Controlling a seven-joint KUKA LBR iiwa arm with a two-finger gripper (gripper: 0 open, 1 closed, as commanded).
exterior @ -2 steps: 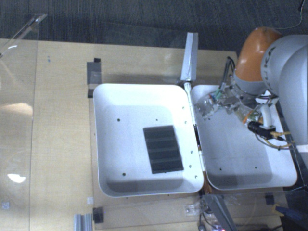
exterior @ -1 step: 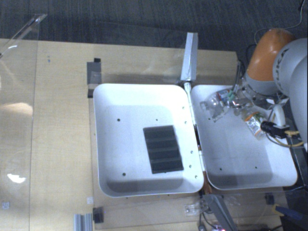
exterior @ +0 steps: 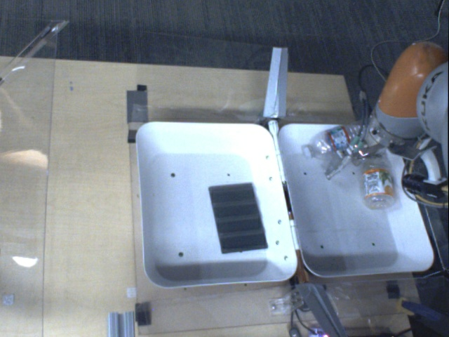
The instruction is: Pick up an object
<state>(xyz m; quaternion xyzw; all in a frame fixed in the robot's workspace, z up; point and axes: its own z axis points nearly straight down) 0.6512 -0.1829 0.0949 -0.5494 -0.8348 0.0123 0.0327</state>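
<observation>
White plastic dominates the camera view: two shallow bins sit side by side on the pale wooden tabletop (exterior: 84, 209), close enough that their inner rims nearly touch, presumably so the arm can carry things from one to the other without travelling far. The left bin (exterior: 161, 188) holds a dark, ribbed rectangular block (exterior: 238, 217) lying flat near its middle, well apart from everything else.

The right bin (exterior: 407, 251) carries the loose objects. A small clear bottle with an orange-and-green label (exterior: 379, 188) lies on its side toward the right wall, and a crumpled clear wrapper with a bit of coloured print (exterior: 328, 142) rests near the far rim. Both lie where they would settle if dropped in.

The grey arm with its orange band (exterior: 410, 83) leans in from the right, its wrist low over the far part of that bin. The gripper (exterior: 351, 154) is down beside the wrapper, and one thin finger (exterior: 335, 168) seems to angle toward the bin floor. It looks like a reach for the wrapper, though the glare and clutter there blur things; I cannot tell whether the fingers are spread or pressed together, nor whether anything sits between them. The bottle lies just beside the gripper, untouched.
</observation>
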